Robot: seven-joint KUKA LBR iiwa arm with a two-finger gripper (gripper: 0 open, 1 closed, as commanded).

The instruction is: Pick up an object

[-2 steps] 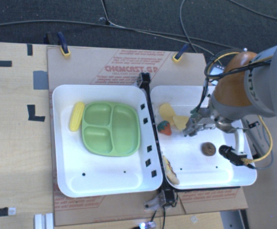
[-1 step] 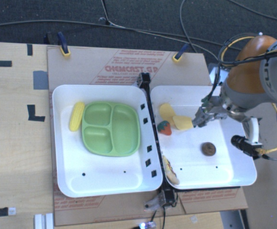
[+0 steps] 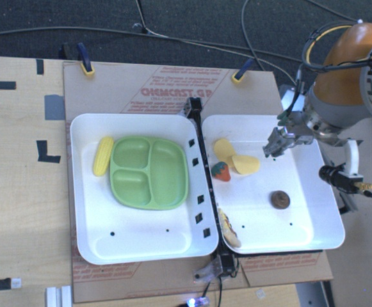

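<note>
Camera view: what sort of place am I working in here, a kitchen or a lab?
Most likely a robot lab bench, not a kitchen. Two white bins sit on cardboard held by clamps, loose cables trail behind, and the food is toy-like: corn beside a green tray.

Bare floor spans the right bin (image 3: 301,232) around the brown disc (image 3: 280,199); yellow pieces (image 3: 235,158) and a strawberry (image 3: 221,171) crowd its left side.

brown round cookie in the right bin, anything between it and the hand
Nothing visible does. The hand hovers over the right white bin's upper part; the small brown round cookie lies apart below it on bare floor, with the yellow pieces off to the side.
</note>
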